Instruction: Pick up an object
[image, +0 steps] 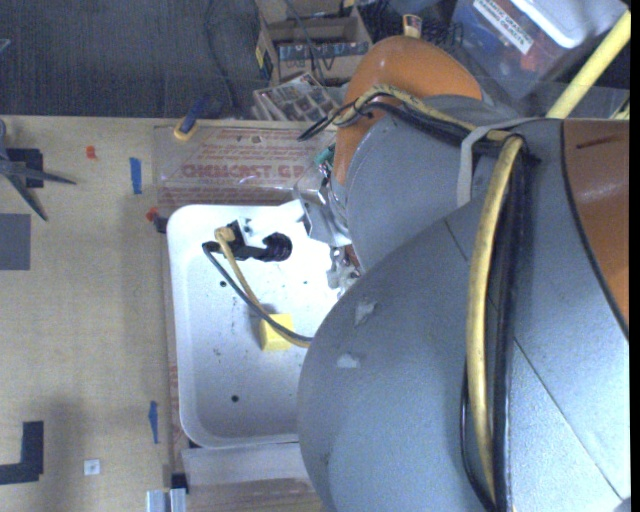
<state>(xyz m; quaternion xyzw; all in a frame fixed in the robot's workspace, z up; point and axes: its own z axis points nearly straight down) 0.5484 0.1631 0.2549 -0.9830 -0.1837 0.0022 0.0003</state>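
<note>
A small yellow block (271, 333) lies on the floor of the white bin (195, 300), near its middle. My gripper (328, 238) hangs low over the bin's right side, above and to the right of the block, and is largely covered by the grey arm (450, 340). Nothing shows between the gripper and the block.
The arm's bulk hides the right half of the bench. A printed cardboard sheet (240, 165) lies just behind the bin. Small dark specks (235, 400) dot the bin floor. Tools (30, 175) and blue markers (136, 175) sit on the wooden bench to the left.
</note>
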